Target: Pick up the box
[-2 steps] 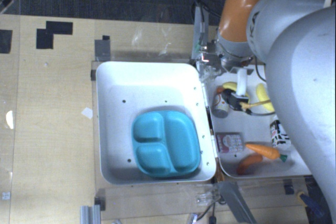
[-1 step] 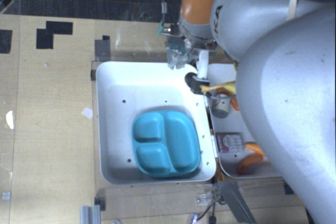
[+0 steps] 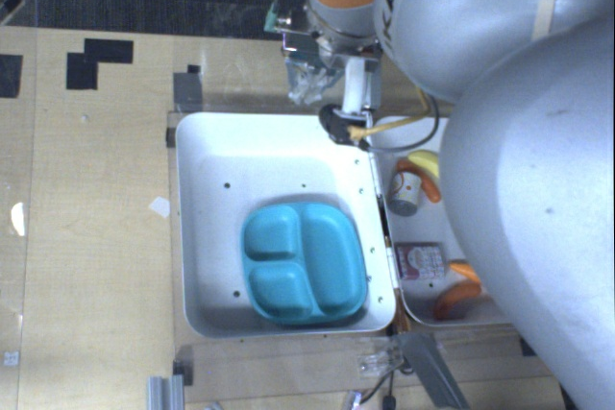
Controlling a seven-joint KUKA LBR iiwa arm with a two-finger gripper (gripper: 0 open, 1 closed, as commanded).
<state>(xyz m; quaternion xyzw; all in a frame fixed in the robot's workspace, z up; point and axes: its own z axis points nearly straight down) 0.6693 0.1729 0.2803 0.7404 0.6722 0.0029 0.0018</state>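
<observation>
At the left, pale worktop, then the left bin with a blue divided tray lying flat toward its 5 o'clock corner.

Further right, at the 12 o'clock rim of that bin, the end effector, hanging under the orange band and above the bin's far edge. Open or closed: cannot tell, too blurred and crowded with cabling. Nothing visibly held.

Further right again, the right bin, largely covered by the grey arm. In its uncovered strip, close to the wall shared with the left bin, the box: small, flat-lying, maroon and white. At 12 o'clock of it, a small grey can and a banana; at 5 o'clock, just beside it, an orange piece.

Likely light printed cardboard: stiff enough along the edges, smooth and a little slippery on the faces, apt to dent under a hard squeeze. Best taken across the two narrower sides from above, keeping off the bin wall on one side and the orange piece on the other.

From the end effector, at roughly 5 o'clock, well apart, across the dividing wall and toward the near end of the neighbouring bin. Calls for a traverse over that wall before any descent.
</observation>
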